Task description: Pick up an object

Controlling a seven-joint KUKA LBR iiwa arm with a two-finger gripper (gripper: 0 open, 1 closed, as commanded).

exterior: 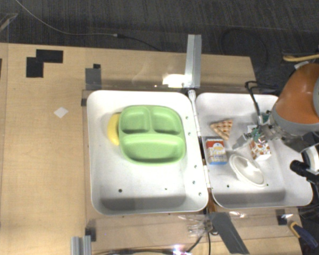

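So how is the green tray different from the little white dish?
The green tray lies in the left bin; the white dish lies in the right bin. The tray looks much bigger than the dish. The tray is split into three compartments; the dish looks plain. A yellow thing peeks out beside the tray. Both lie flat.

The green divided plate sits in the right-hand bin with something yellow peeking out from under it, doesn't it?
Not quite. The camera view shows the green divided plate in the left bin, not the right one. The rest holds: a yellow object peeks out at the plate's left edge.
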